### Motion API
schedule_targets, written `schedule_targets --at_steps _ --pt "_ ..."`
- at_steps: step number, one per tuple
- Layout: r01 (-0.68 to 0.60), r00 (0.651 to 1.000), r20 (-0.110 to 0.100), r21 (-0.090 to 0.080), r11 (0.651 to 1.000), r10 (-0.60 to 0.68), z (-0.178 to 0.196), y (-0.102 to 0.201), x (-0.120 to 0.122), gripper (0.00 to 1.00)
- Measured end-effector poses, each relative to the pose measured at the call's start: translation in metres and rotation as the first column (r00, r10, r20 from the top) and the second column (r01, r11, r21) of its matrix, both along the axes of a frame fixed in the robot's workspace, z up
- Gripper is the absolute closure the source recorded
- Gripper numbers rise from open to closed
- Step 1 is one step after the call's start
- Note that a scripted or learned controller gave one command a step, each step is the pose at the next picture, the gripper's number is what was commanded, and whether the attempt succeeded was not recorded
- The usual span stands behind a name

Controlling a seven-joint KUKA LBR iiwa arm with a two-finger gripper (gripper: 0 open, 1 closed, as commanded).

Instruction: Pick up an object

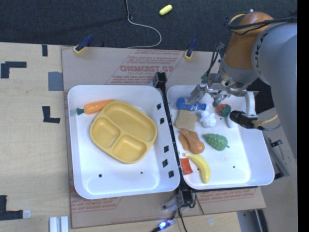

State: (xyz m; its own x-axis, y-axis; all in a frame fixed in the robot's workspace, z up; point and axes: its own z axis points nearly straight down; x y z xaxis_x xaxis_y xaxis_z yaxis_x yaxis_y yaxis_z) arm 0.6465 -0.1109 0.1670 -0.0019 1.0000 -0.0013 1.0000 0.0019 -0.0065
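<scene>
Nearest edge, right bin (pixel 256 173): a yellow banana (pixel 200 166) lies at the bin's front left, with a small red-orange piece (pixel 186 166) touching its left side against the divider. Just beyond, a brown drumstick-shaped toy (pixel 191 140) lies at a slant, and a green knobbly fruit (pixel 216 141) sits to its right, near but apart.

Left bin (pixel 82 173): a yellow compartment tray (pixel 123 131), three sections, rests tilted across the middle. An orange carrot (pixel 98 106) with a green tip lies at the tray's far left rim, touching it.

Mid right bin: a tan square slice (pixel 186 120) sits above the drumstick toy. A white crumpled object (pixel 208 119) lies just to its right. A blue object (pixel 186 104) lies beyond the slice, partly under the tool. A small red and green item (pixel 223 110) rests right of the white object.

Tool (pixel 207 96): hangs over the far part of the right bin, above the blue and white objects; whether its fingers stand apart or together cannot be told, and nothing is seen between them.

Far: cardboard sheet (pixel 140 66) under both bins on the surface, two blue and yellow clamps (pixel 83 43) at its back edge, and a yellow item (pixel 165 9) on dark carpet.
</scene>
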Motion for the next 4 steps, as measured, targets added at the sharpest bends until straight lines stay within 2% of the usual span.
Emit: schedule_targets --at_steps 2,3,4 --pt "0.0 1.0 0.004 0.0 1.0 0.0 -0.085 -0.004 0.002 0.0" --pt "-0.001 1.0 0.008 0.001 1.0 0.001 -0.072 -0.003 0.003 1.0" --pt "0.0 1.0 0.009 0.002 1.0 0.0 -0.019 0.001 0.014 1.0"
